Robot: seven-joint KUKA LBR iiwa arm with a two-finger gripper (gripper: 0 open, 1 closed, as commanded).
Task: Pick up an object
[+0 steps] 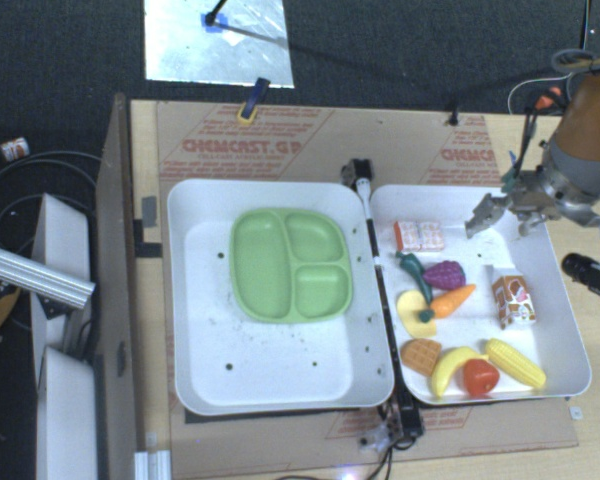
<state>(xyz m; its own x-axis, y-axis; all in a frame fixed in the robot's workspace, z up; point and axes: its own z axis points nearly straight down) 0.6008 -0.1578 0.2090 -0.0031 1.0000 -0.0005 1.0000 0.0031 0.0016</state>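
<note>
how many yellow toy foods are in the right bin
3: a banana at the front beside the tomato, a corn cob to the tomato's right, and a yellow piece under the carrot. Others may be hidden.

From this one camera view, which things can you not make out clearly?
- Fingers of the gripper: blurred; open or shut unclear.
- Arm: cut off by the right edge.
- Cookie: partly hidden under the banana.
- Carton: print too small to read.

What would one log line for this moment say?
claw: above right bin, holding nothing | toy food: in right bin | green plate: in left bin
</note>
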